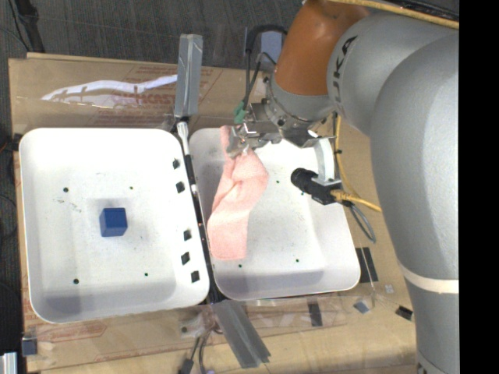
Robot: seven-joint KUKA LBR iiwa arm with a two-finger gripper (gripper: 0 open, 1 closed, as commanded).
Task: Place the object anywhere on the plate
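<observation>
A pink cloth (234,201) stretches along the left side of the right bin (312,240). Its top end is pulled up into my gripper (246,137), which is shut on it at the bin's far left corner. The lower end of the cloth trails down toward the bin floor near the front left. In the left bin (62,170) a small blue cube (114,221) rests alone on the floor, left of centre.
A metal divider with black clips (187,209) runs between the two bins. A black cable fitting (316,185) hangs off the wrist over the right bin. The arm's grey body covers the right side of the bench.
</observation>
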